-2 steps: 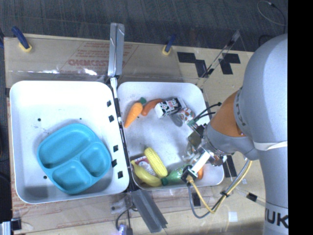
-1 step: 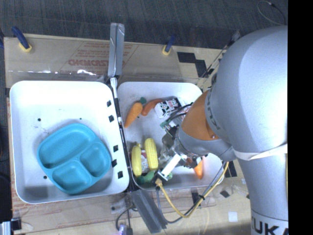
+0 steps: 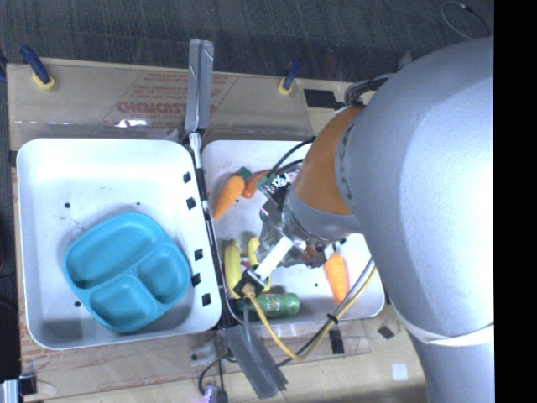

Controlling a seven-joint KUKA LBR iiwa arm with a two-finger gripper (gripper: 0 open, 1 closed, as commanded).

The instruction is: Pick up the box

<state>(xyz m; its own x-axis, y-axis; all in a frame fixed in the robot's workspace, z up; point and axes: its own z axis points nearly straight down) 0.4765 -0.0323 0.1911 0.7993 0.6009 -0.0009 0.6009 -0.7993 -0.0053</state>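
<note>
My gripper [image 3: 284, 222] is low over the middle of the right bin [image 3: 252, 154], under the orange wrist band, and the arm's bulk hides what lies beneath it. Around it lie toy foods: an orange carrot [image 3: 226, 194] to its left by the divider, a second orange piece [image 3: 257, 180] beside that, two yellow bananas [image 3: 232, 264] below left, a green bottle [image 3: 278, 303] at the near wall, and another carrot [image 3: 336, 276] to the right. I cannot make out a box among them.
The left bin [image 3: 50, 166] holds a blue divided plate [image 3: 127, 269] in its near half. A grey bar [image 3: 198, 91] runs along the divider between the bins. The large grey arm [image 3: 428, 191] covers the right bin's right side.
</note>
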